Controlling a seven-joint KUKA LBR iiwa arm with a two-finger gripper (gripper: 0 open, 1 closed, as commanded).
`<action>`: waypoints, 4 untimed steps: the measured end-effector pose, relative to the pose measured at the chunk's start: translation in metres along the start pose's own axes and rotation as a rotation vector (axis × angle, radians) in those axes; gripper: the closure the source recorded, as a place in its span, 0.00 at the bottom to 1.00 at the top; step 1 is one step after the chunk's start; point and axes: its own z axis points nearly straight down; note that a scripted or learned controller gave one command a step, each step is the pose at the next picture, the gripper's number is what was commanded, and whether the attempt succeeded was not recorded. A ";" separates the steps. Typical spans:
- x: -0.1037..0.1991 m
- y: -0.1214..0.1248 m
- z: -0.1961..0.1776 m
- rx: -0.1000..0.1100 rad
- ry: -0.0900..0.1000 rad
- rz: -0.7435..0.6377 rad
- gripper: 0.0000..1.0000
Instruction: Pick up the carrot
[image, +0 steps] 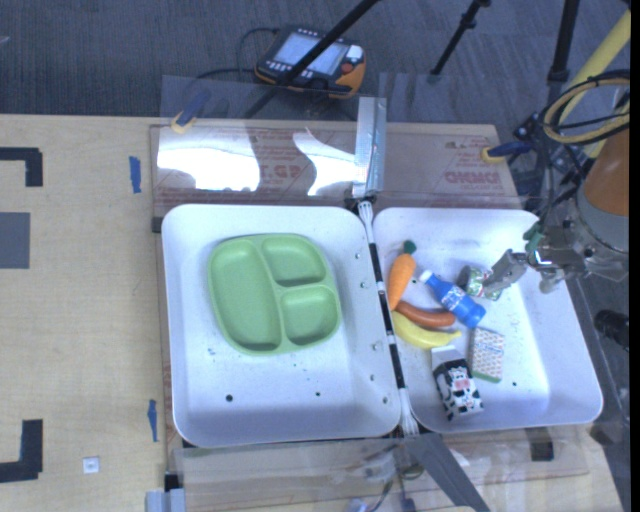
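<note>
The orange carrot (400, 279) with a green top lies in the right bin (560, 385), close to its left wall and pointing towards the front. My gripper (482, 282) reaches in from the right and hangs over the bin's middle, to the right of the carrot and apart from it. Its tip is just beside the cap end of a blue bottle (453, 299). Nothing shows held in it.
A red sausage (426, 317) and a yellow banana (424, 336) lie just in front of the carrot. A patterned packet (487, 353) and a black-and-white cow toy (458, 389) sit nearer the front. The left bin (190, 400) holds a green divided plate (273, 292).
</note>
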 end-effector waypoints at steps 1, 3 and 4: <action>0.000 0.000 0.000 0.000 0.000 0.000 0.00; 0.000 0.000 0.000 0.000 0.000 0.000 0.00; 0.028 -0.010 -0.023 -0.002 -0.001 0.320 0.00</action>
